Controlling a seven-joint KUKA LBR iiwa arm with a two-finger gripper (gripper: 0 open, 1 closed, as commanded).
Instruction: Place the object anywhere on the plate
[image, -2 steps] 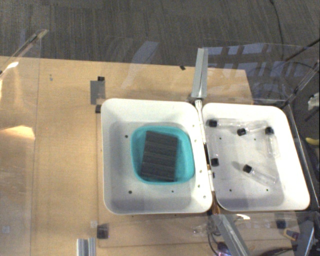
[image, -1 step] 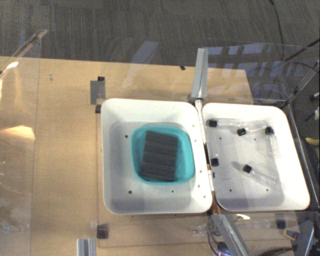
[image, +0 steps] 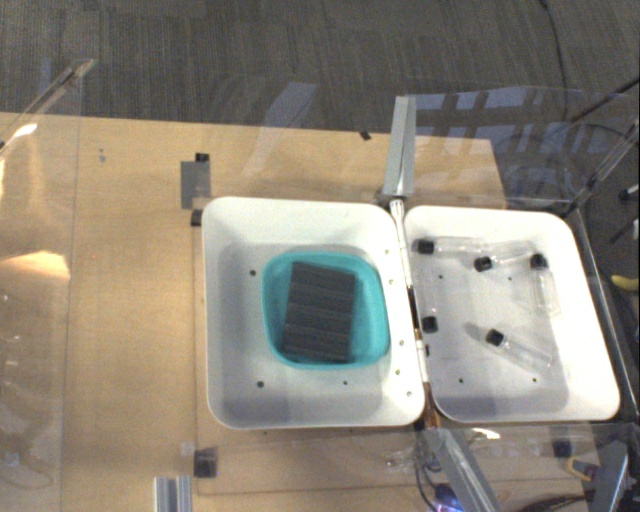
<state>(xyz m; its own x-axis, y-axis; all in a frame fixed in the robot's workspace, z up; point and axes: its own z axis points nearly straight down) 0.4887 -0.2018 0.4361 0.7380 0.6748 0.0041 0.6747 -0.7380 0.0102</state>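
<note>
Closest to the camera, at the lower edge, a grey metal strut (image: 462, 478) stands at a slant just below the place where the two bins meet, and some thin cables lie beside it. A small dark block (image: 204, 461) sits on the wooden bench (image: 100, 350) near the front left corner of the left bin (image: 215, 330). This white bin carries a teal plate (image: 375, 320) with rounded corners, about in its middle. The object (image: 320, 312), a dark grey ribbed slab, lies flat on the plate, a little tilted, with its long side going from front to back; teal shows on all sides of it, so it is fully inside the rim of the plate. The right bin (image: 590, 330) touches the left bin along one side. Several clear tubes with black caps lie in it, scattered: one tube (image: 520, 348) lies near the front, another tube (image: 545, 290) is toward the right wall, and some further black caps are near the far side and the left wall. A grey metal bar (image: 400, 145) runs back from the seam between the bins. A small grey bracket (image: 197, 180) stands beyond the far left corner of the left bin. Whether the hand is open or closed, I cannot tell. Behind the bench is dark carpet (image: 250, 50).
</note>
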